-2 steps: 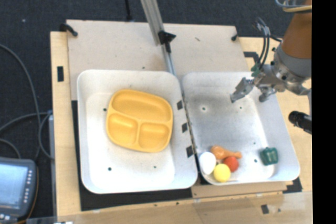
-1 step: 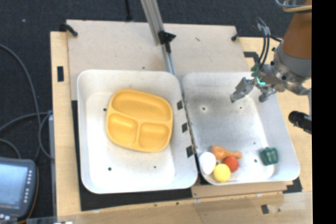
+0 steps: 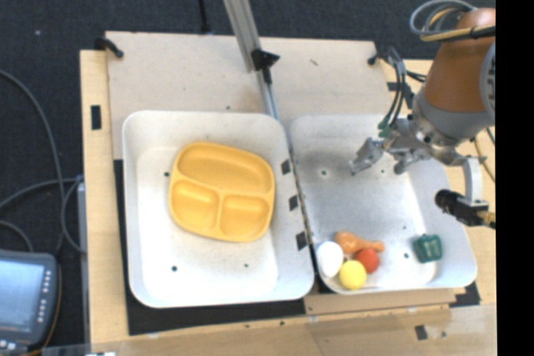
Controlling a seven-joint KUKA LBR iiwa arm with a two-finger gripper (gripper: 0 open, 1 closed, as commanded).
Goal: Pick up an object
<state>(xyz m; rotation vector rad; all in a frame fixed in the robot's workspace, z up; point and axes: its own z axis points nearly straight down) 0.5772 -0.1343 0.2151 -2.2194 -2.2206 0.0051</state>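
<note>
1. Camera view, layout: the worktop (image 3: 192, 71) carries two shallow white bins side by side. The left bin (image 3: 150, 263) holds a yellow divided plate (image 3: 222, 190) lying flat near its middle.
2. Camera view, task's things: the right bin (image 3: 350, 204) has a cluster in its near corner by the divider: a white egg-shaped piece (image 3: 329, 258), a yellow ball (image 3: 353, 275), a red ball (image 3: 369, 261) and an orange piece (image 3: 357, 244), all touching or nearly so. A small green block (image 3: 428, 248) lies apart, toward the bin's right side.
3. Camera view, arm: the hand (image 3: 385, 156) hangs over the far part of the right bin, its two fingers spread wide with nothing between them. It is well apart from the cluster and from the green block.
4. Handling, as a judgement: these look like small toy foods, light and stiff, with smooth rounded skins that may slip from a pinch. The crowded corner leaves little room for fingers beside the wall.
5. Where to grip: the green block looks the easiest choice, standing free with flatter sides; taking it across its narrow width would suit.
</note>
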